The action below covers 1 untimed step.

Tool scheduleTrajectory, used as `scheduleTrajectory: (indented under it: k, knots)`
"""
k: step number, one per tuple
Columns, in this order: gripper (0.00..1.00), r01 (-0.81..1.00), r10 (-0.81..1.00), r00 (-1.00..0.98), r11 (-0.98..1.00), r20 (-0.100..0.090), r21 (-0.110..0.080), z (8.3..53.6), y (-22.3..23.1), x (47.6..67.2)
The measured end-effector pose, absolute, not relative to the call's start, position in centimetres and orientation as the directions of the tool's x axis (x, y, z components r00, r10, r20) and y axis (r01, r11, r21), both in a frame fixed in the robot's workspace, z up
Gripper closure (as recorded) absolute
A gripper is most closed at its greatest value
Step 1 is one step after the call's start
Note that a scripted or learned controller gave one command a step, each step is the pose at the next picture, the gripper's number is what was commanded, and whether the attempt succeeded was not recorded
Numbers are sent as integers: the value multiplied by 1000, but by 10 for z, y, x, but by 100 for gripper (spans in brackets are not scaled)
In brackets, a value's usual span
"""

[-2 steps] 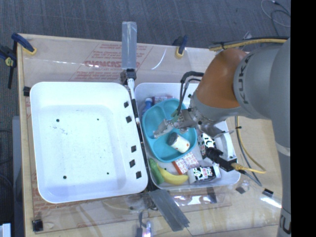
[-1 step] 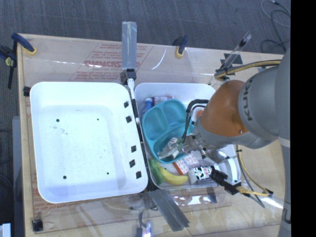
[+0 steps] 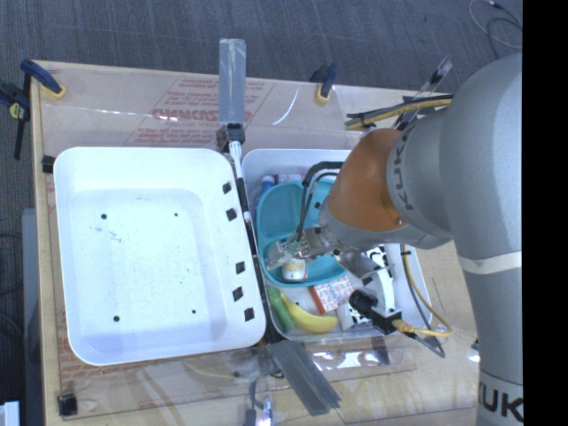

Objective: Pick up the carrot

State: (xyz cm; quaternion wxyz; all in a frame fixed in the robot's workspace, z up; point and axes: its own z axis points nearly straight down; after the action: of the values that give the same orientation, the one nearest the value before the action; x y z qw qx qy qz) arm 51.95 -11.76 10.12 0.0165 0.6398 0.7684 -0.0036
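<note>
Right bin [image 3: 266, 162] — teal bowl [image 3: 282, 211], banana [image 3: 311, 319]

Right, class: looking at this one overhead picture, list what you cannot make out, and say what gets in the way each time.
- The hand: the arm's orange band covers most of it, so its state is unclear.
- The carrot: not identifiable; the arm hides much of the right bin.
- The teal container: partly covered by the arm.
- The banana: one end hidden among other items.
- The printed packet: its text is too small to read.
</note>
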Motion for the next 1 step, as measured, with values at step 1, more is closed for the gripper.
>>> scheduleTrajectory:
  k: [1]
  knots:
    - [0, 987, 987, -163, 163, -3, 3, 93, -174, 478]
